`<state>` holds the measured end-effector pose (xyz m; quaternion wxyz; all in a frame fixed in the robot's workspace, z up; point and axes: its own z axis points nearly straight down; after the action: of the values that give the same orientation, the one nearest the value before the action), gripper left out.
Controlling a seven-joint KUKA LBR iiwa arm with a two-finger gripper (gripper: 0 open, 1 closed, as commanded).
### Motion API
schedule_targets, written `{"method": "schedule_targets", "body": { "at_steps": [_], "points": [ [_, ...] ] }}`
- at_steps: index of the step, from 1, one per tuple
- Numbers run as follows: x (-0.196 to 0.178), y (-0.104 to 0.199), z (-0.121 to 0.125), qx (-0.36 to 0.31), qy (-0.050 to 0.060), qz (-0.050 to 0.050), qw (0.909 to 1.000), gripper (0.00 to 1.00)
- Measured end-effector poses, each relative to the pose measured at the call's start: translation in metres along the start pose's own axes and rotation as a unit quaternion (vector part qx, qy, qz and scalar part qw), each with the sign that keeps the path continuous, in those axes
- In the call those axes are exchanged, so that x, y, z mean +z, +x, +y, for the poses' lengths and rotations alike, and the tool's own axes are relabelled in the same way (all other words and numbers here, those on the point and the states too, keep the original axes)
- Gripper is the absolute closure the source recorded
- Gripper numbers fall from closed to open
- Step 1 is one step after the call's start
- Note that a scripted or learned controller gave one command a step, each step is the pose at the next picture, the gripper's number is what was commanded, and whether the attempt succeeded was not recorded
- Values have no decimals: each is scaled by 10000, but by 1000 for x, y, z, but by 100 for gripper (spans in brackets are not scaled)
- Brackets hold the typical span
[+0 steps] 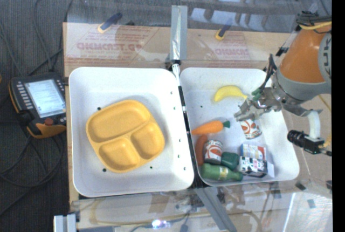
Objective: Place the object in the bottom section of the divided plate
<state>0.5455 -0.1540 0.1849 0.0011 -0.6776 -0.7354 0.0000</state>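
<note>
Looking down at the bench, I've got two white bins side by side: the left bin (75, 171) carries the yellow divided plate (125, 134), sitting a bit rotated, with one long section on its upper side and two smaller ones below, and nothing is in any of them yet. The right bin (285, 169) is where all the clutter lives. My arm (307, 58) comes in over that bin's right edge, orange band and all, and my gripper (252, 107) hangs low between the banana (230, 93) and a small red-and-white can (250, 128), just beside both. From this angle I honestly can't tell how my pincer is set, and I see nothing clearly caught in it, so I wouldn't claim a grab. Lower down there's a carrot (208, 128) near the divider, a second can (213, 151), a green bottle (222, 173) lying on its side, and a small printed carton (253, 159), all packed close. My read: picking is the step in hand. To do it well I'd go for whichever piece stands freest, probably the banana, come straight down so I don't shove its neighbours, lift clear of the bin walls, then aim for the plate's lower section, not the long upper one.
</note>
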Motion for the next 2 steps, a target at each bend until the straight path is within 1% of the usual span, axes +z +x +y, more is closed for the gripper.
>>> {"method": "schedule_targets", "body": {
  "at_steps": [1, 2],
  "points": [
    [2, 92, 27, -152, 9, -8, 9999, 100],
    [-23, 157, 39, -1024, 6, -18, 9947, 100]
  ]
}}
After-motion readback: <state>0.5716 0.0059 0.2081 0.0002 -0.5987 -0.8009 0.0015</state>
